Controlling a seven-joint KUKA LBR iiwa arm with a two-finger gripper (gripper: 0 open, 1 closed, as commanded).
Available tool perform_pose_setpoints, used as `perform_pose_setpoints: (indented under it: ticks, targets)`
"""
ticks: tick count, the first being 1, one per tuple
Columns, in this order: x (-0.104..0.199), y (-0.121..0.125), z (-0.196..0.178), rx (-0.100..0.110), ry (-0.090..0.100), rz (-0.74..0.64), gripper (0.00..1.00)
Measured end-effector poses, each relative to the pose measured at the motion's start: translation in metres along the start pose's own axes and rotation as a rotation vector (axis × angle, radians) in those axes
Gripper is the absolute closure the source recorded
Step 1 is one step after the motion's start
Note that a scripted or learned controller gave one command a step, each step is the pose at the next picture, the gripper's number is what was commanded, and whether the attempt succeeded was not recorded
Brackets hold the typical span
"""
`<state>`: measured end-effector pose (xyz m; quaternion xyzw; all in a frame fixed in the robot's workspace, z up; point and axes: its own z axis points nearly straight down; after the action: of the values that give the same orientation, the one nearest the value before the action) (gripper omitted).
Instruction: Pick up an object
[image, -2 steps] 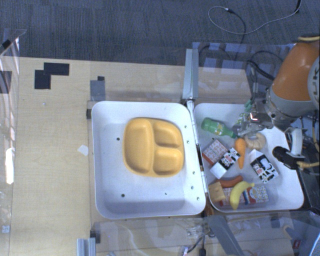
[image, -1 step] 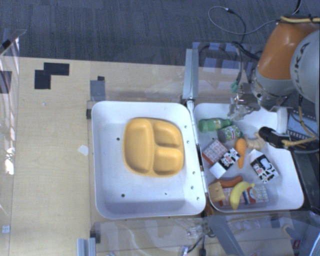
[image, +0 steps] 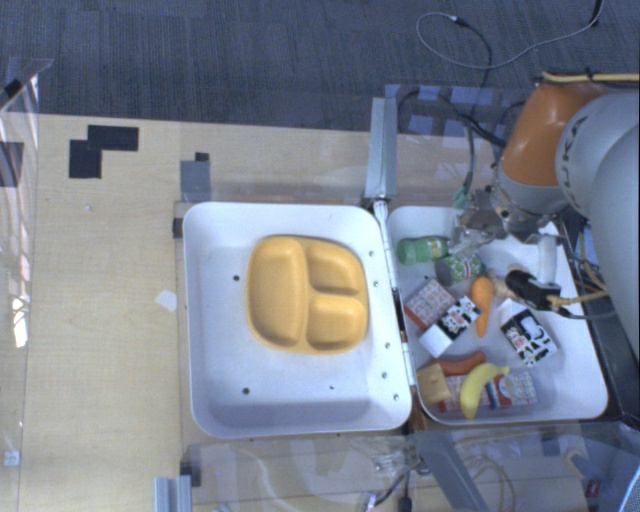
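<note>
Now the arm's jaws (image: 470, 238) hang low over the far side of the right bin (image: 590, 400), just beside the green bottle (image: 423, 249), about to grab, though I cannot tell if they are apart or together.

Two white bins are seen side by side on the wooden bench (image: 100, 300) (left bin (image: 215, 390), right bin (image: 585, 390)), black tape patches (image: 100, 148) stuck near its far-left corner

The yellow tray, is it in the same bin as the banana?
No, the yellow tray lies in the left bin, while the banana lies in the right bin.
</note>
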<state>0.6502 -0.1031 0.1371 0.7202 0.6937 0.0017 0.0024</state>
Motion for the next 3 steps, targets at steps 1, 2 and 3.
perform_pose_setpoints:
  ticks: [1,2,3]
  targets:
    - [0.000,0.000,0.000,0.001,0.000,-0.001,0.00]
    - [0.006,-0.008,-0.056,-0.002,0.000,-0.115,0.00]
    - [-0.039,-0.034,0.027,0.001,0.000,0.022,0.00]
